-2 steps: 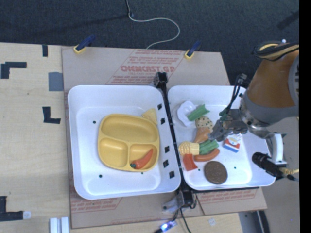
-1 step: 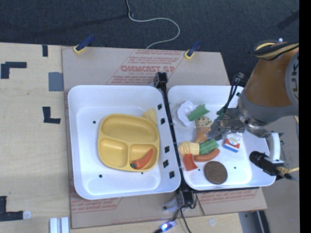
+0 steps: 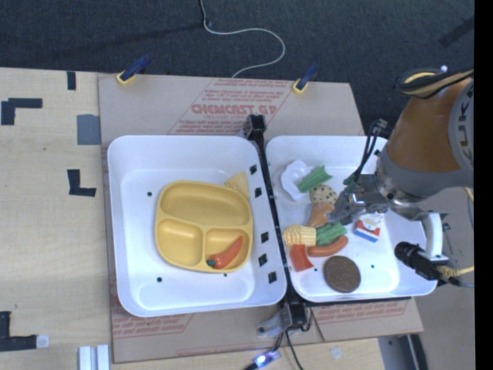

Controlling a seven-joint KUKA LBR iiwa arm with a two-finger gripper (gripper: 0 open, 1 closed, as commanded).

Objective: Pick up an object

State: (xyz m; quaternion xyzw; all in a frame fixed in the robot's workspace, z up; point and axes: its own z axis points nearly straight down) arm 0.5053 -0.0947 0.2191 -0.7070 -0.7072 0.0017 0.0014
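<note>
Gripper [image 3: 344, 206] lowered at 3 o'clock of centre in the right white bin [image 3: 385, 284], over a heap of glossy plastic toy food; grip state impossible to tell. Just beside it at 7 o'clock: bumpy yellow corn cob [image 3: 300, 236], long axis 9-to-3. Flat brown round cookie [image 3: 341, 274] at 6. Moulded yellow divided plate [image 3: 202, 222] in left bin [image 3: 131, 206], holding a smooth red-orange pepper [image 3: 228, 254].

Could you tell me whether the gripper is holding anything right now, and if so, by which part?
It cannot be told: the gripper sits low over the green toy, its tip obscured.
</note>
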